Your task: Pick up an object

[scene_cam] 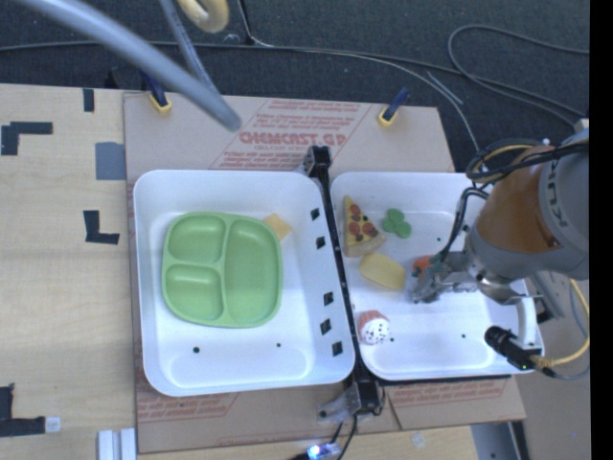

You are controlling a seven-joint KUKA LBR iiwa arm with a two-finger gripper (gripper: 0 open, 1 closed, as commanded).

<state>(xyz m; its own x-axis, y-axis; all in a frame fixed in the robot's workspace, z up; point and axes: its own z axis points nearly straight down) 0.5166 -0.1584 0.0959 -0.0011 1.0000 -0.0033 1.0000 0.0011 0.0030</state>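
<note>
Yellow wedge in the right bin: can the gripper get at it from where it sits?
Probably yes. The gripper is low inside the right bin, just right of the yellow wedge, with bare bin floor between them. The pizza slice lies close above the wedge.

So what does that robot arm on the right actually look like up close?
It is a thick, rounded grey arm with a broad orange band above its wrist. Thin black cables loop alongside it, and it ends in a small dark metal gripper.

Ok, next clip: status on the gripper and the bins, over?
Gripper low in right bin, beside yellow wedge. Pizza slice, green piece lie loose. Green tray in left bin.
</note>
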